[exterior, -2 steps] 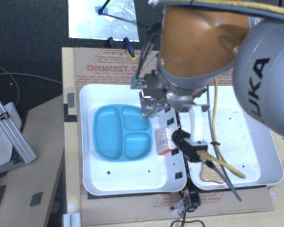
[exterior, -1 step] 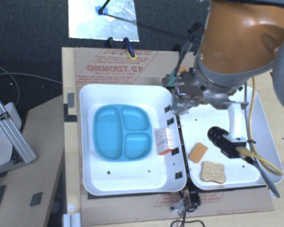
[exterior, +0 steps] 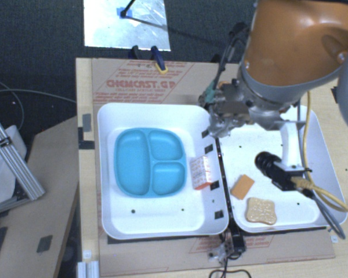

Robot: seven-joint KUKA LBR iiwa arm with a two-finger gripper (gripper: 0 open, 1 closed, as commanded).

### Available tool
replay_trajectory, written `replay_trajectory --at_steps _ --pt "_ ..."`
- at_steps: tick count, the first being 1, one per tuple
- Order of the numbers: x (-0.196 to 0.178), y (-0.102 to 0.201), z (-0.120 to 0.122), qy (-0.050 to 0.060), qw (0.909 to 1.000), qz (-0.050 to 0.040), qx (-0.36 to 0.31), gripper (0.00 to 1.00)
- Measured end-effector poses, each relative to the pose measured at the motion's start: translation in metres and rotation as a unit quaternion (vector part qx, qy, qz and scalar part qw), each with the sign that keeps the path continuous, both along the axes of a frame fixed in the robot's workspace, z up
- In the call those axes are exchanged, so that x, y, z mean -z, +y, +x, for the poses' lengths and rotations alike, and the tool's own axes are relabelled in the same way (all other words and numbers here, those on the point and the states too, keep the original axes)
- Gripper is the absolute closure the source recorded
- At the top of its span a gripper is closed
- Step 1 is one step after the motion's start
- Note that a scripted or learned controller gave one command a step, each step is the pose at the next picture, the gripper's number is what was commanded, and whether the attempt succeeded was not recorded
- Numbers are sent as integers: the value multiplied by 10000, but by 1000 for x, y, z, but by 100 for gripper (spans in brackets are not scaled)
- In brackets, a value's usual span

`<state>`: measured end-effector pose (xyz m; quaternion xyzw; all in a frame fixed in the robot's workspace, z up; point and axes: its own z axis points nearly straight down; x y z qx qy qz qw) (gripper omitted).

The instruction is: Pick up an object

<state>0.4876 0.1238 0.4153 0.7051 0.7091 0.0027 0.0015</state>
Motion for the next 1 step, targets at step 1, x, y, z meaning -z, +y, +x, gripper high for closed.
replay_trajectory --at_steps 1 --pt "-11 0 1 -17 10000 3 -19 100"
